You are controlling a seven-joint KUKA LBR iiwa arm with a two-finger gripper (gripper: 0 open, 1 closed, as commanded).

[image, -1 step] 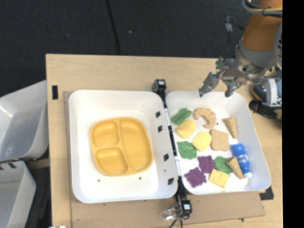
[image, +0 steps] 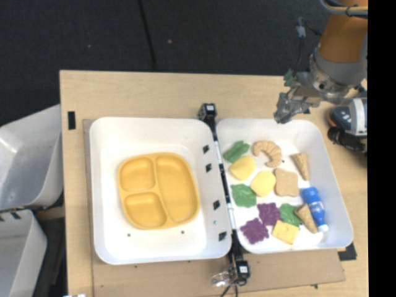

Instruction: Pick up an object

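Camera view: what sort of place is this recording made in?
Probably a robot lab's pick-and-place bench: a wooden bench bearing two white bins, toy food pieces in one, a yellow divided tray in the other, and the gripper above.

You have two white bins: the left bin [image: 102, 184] carries a yellow divided tray [image: 158, 189], the right bin [image: 331, 166] green leaves [image: 243, 195], purple clusters [image: 260, 221], yellow pieces [image: 262, 182], tan bread [image: 286, 182] and a blue bottle [image: 314, 205], its cap probably white. The counter [image: 167, 91] is pale wood; the claw [image: 288, 110] looks dull grey.
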